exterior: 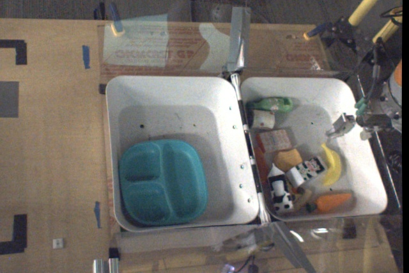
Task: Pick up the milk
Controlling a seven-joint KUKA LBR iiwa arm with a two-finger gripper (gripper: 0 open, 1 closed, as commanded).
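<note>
Two black-and-white cow-patterned milk containers lie in the right bin (367, 198). One milk carton (306, 171) lies tilted near the bin's middle front. The other milk container (279, 191) rests at the front left, close to the divider. My gripper (340, 126) hangs over the right side of this bin, up and to the right of the tilted carton and just above the banana (331, 165). It touches neither milk container.
The right bin also holds a green bottle (271, 104), a white cup (262, 118), a pink box (276, 139), an orange block (287, 158) and a carrot (333, 202), crowded around the milk. A teal divided plate (163, 181) lies in the left bin (128, 99).
</note>
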